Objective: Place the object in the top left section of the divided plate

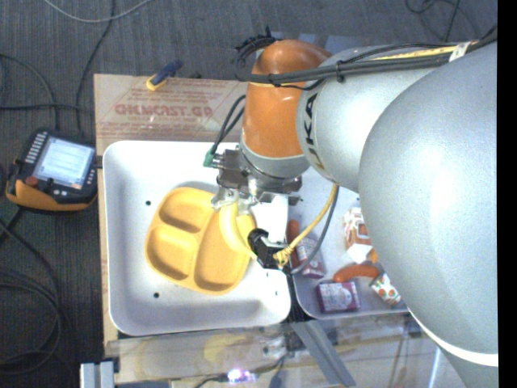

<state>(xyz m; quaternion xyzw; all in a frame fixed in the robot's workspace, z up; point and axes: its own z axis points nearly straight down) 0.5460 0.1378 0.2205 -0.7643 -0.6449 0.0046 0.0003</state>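
Observation:
A yellow divided plate [194, 249] lies in the left white bin [129, 297]. It has two smaller sections on its left side and one large section on its right. The gripper [233, 200] hangs from the orange wrist band over the plate's upper right rim, between the top left section and the large one. A pale yellow shape [237, 219] shows just below the gripper, and I cannot tell whether it is a held object or part of the plate. The wrist hides the gripper's tip.
The right bin [307, 301] holds several small items, among them a purple box [339, 296], an orange-red piece [355, 272] and a printed packet [355, 226]. A black cable connector [260, 246] hangs by the plate's right edge. The big grey arm covers the right side.

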